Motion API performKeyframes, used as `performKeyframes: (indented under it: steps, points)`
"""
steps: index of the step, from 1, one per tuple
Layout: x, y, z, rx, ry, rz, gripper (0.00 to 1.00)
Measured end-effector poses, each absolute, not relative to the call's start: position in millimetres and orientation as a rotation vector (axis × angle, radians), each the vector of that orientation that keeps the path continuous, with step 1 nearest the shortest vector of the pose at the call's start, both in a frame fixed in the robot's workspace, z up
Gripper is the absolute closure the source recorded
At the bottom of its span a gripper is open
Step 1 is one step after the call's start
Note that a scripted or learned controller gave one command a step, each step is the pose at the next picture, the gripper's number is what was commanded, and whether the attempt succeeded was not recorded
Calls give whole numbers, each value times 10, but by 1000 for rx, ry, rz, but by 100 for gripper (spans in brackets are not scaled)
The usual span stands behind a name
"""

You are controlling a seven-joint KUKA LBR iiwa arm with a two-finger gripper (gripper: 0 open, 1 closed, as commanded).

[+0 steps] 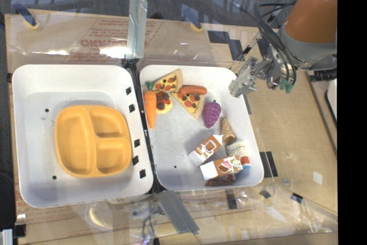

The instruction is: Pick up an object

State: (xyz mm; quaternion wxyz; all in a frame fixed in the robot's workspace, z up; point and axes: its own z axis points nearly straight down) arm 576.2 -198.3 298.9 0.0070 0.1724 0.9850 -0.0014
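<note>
The right bin (172, 149) holds toy food: an orange carrot (149, 109), two pizza slices (167, 82) (190, 104), a red sausage (192, 89), purple grapes (211, 113), an ice cream cone (227, 130), and small cartons (206, 149) (222, 168) near the front right corner. My gripper (241, 84) hangs over the bin's far right corner, up and to the right of the grapes, with nothing seen between its fingers.
The left bin (34, 83) carries a yellow divided tray (93, 139). A grey divider (137, 28) stands between the bins at the back. The arm's orange band (312, 6) and cables (275, 31) fill the upper right.
</note>
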Motion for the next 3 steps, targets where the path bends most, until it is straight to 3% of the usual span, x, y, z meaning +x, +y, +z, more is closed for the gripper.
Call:
performKeyframes:
  steps: [1, 2, 3]
  points:
    - [6342, -2080, 3076, 276, 3125, -1, 100]
    - [6267, -2053, 2921, 26, 3140, 0, 100]
    - [6567, -2075, 2893, -265, 3124, -2, 100]
